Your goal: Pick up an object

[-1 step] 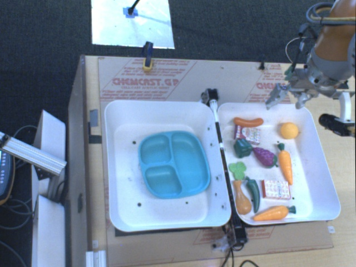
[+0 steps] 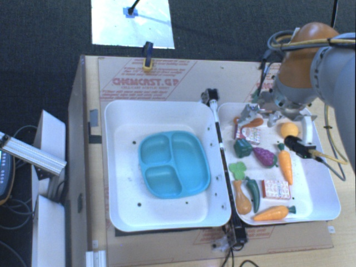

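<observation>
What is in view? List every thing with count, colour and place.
bins: 2, white, side by side on the bench; left bin, right bin
divided tray: 1, light blue, in the left bin
carrots: 2, orange; one on the right bin's right side, one at its near edge
grapes: 1, purple, middle of the right bin
yellow fruit: 1, upper right of the right bin
green pepper: 1, dark green, left part of the right bin
drumstick: 1, tan, near left of the right bin
small box: 1, red and white, near part of the right bin
arm: 1, grey with orange band, from the right
hand: 1, over the right bin's far end
</observation>
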